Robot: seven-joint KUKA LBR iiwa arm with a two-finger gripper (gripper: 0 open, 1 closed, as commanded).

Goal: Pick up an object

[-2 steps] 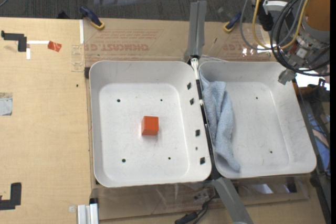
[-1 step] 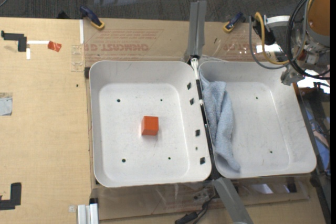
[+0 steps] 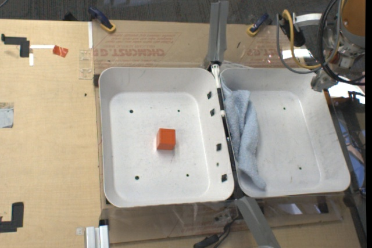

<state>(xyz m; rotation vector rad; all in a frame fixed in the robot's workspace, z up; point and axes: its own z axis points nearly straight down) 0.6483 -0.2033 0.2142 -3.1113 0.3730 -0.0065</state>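
An orange-red block (image 3: 166,139) rests near the middle of the left bin (image 3: 116,125). In the right bin (image 3: 314,142), a crumpled light-blue cloth (image 3: 244,136) lies along the left wall, reaching from the back corner almost to the front. The arm's wrist end with the gripper (image 3: 323,79) hangs over the right bin's back right corner, far from both the block and the cloth. The wrist is tangled in cables and partly cut off by the frame's edge.
A grey divider bar (image 3: 219,38) runs between the bins at the back. Clamps (image 3: 102,19) hold a cardboard sheet behind the bins. A wooden board (image 3: 46,136) lies left of the left bin. Cables (image 3: 302,43) loop near the arm.
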